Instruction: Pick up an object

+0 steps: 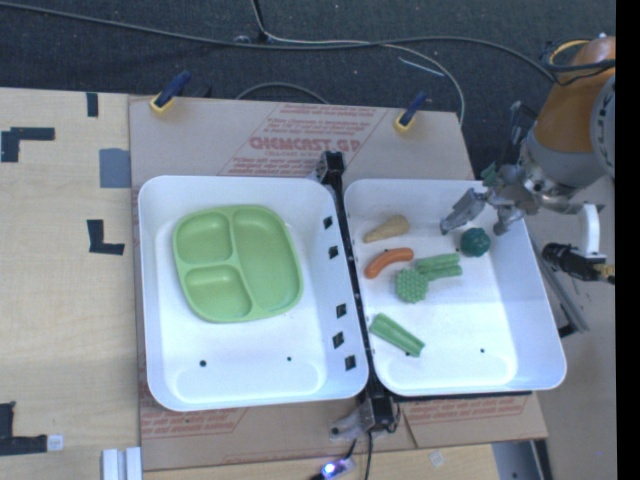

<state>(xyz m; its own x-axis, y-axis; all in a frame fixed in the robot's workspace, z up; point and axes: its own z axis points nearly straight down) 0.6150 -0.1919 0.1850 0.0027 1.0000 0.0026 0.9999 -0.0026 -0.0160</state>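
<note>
The right bin (520,363) holds several toy foods: a tan piece (386,230), an orange carrot-like piece (388,261), a green broccoli (421,279), a flat green pod (397,334) and a dark green ball (474,241). My gripper (485,215) hangs over the bin's upper right part, just above the dark green ball. Its two fingers (459,214) are spread apart with nothing between them.
The left bin (160,348) holds a light green divided plate (237,263). A black divider with clips runs between the bins. Cables lie across the dark floor behind the bench, and two clamps hold the cardboard sheet at its far edge.
</note>
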